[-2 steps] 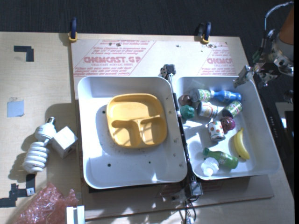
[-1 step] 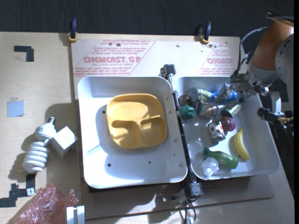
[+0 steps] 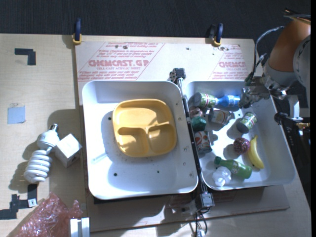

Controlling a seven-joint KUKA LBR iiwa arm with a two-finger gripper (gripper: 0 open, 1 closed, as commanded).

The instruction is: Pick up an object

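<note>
gripper (image 3: pixel 247 95): parked by right bin's far edge, jaw state can't be told
target: blue plastic bottle (image 3: pixel 228 101) just left, best approached straight down

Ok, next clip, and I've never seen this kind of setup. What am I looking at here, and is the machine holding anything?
One camera looks down at a slant on a bench with two shallow white bins. The grey and orange shape at right is a robot arm; its pincer hangs over the right bin's upper corner, beside a blue bottle. Nothing shows between its fingers, so I can't call anything held. That bin also holds a banana, a green bottle and small cans. The left bin holds a yellow divided tray. A spiral light bulb lies on the bench outside.
</note>
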